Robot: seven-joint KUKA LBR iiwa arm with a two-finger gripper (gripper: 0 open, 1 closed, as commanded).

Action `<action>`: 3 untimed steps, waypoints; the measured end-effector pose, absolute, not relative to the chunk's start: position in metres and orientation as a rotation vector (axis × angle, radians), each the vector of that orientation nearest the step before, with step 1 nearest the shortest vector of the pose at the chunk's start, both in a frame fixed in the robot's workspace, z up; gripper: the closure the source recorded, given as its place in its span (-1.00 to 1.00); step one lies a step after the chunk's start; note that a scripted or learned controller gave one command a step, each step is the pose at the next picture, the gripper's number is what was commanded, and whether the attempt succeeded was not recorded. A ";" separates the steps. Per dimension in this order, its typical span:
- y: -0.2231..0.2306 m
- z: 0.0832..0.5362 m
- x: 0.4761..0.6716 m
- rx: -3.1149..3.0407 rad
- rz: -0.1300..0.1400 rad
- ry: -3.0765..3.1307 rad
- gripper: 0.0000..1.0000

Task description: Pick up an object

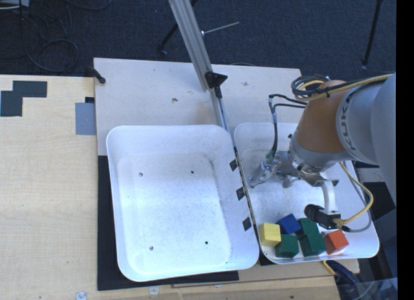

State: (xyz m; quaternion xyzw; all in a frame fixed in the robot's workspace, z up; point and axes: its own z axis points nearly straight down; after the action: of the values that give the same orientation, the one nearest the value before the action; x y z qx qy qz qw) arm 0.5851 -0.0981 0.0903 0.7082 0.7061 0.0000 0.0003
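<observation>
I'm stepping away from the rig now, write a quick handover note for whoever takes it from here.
Gripper: low over the right bin, near its left wall, in the bin's upper half; whether it holds anything cannot be told.
Objects: yellow block, blue block, two green blocks and an orange block, clustered at the right bin's near end.
Left bin: no blocks in it.
Done: nothing visibly picked.
Left: grasp and lift one block.

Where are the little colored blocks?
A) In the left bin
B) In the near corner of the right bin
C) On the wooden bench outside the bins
B: the yellow block, blue block, green blocks and orange block sit bunched in the near corner of the right bin.
</observation>
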 end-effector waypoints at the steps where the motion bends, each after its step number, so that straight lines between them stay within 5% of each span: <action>1: -0.099 0.092 0.586 2.227 0.002 2.215 -1.00; 2: -0.107 0.091 0.660 2.215 0.003 2.223 -1.00; 3: -0.106 0.100 0.657 2.217 -0.005 2.230 1.00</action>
State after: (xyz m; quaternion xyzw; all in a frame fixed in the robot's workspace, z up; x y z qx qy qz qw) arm 0.6572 -0.1064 0.1005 0.7051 0.7091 -0.0015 -0.0013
